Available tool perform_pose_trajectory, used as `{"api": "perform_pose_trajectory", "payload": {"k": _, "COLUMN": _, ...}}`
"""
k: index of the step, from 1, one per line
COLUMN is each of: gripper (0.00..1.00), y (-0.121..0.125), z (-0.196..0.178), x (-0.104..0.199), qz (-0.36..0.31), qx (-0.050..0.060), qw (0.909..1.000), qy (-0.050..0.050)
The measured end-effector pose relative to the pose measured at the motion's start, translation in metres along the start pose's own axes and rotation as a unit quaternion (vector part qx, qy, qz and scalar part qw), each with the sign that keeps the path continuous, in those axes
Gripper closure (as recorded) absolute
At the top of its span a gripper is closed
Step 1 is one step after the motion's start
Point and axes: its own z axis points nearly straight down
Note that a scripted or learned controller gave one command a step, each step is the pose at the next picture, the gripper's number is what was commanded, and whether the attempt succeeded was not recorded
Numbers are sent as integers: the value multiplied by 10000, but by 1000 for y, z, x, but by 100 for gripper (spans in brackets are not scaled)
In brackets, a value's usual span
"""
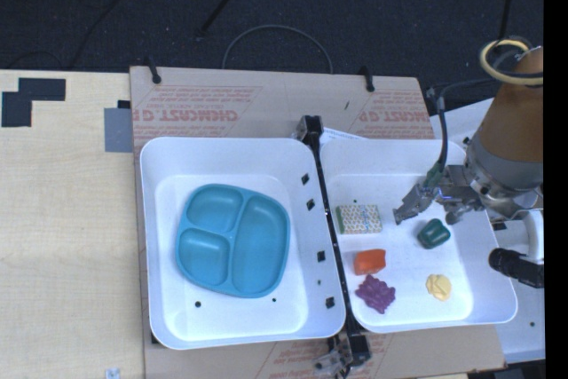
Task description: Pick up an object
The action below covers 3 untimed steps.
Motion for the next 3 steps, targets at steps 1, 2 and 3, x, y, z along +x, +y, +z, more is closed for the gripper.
{"api": "perform_pose_trajectory", "payload": {"k": 1, "gripper": 0, "y": 2, "z": -5, "x": 0, "qz": -6, "qx": -45, "qw": 10000, "qy": -6}}
{"api": "perform_pose_trajectory", "payload": {"k": 2, "gripper": 0, "y": 7, "z": 41, "x": 5, "qz": -8, "qx": -23, "qw": 10000, "qy": -2}}
{"api": "perform_pose_trajectory", "payload": {"k": 3, "gripper": 0, "y": 6, "z": 106, "x": 8, "qz": -5, "qx": -16, "qw": 10000, "qy": 1}}
